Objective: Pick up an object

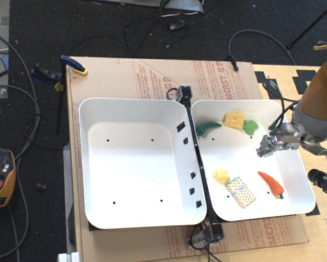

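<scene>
Your left bin (97, 113) offers nothing to pick; the candidates lie in the right bin (299, 201): green pepper (208, 127), yellow block (234, 120), patterned packet (241, 192), red pepper (271, 183). The pincer (266, 147) hovers by the right edge above the red pepper, empty; its opening you cannot tell.

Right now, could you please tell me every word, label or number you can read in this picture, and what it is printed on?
Red lettering on the brown board under the bins: upside down and too blurred to read.
Printed pattern on the small packet in the right bin: too small to read.
Nothing else legible.
</scene>
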